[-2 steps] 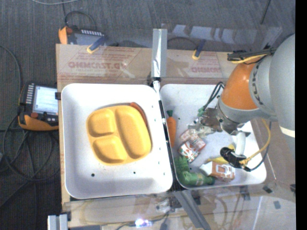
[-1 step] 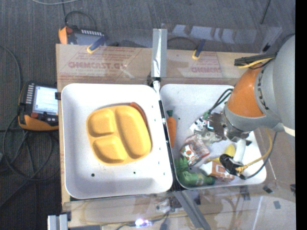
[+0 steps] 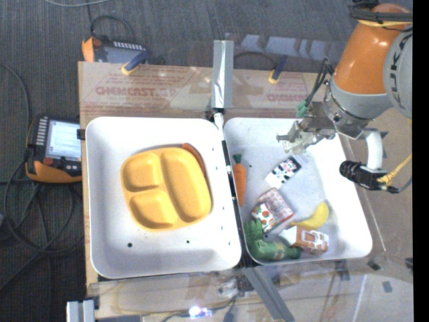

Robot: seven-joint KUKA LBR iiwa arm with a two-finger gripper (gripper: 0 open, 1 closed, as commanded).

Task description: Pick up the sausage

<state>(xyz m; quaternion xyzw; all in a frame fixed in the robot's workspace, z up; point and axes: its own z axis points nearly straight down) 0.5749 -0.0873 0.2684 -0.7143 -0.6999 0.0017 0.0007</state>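
Locating the sausage [image 3: 192, 152] first: I read it as the reddish-brown sliver in the left bin [image 3: 100, 134], showing just past the upper right corner of the yellow divided plate [image 3: 164, 185], touching the plate and seemingly tucked partly under its rim, close to the wall shared by the two bins. Most of it is hidden, so I judge its long axis only roughly, running down and to the right along the plate edge. The gripper [image 3: 299, 137] hangs over the upper part of the right bin [image 3: 365, 228], well apart from the target, above the black-and-white box [image 3: 285, 171]; at this slant I cannot tell whether the claw is apart or together, and nothing is visibly held in it. Step in hand, as I judge it: cross over the dividing wall and set up the approach. To do that well I would stay high enough to clear the wall, come down between the plate corner and the bin wall, and turn the wrist so the claw closes across the short width of the sausage. The gap looks tight, so a descent drifting left would land on the plate rim and tip or push it. The carrot [image 3: 239, 180] lies just across the wall in the right bin, similar in shape and colour; I note it as the likely false target. The banana [image 3: 317, 215] and the red carton [image 3: 271, 210] are well clear of the path
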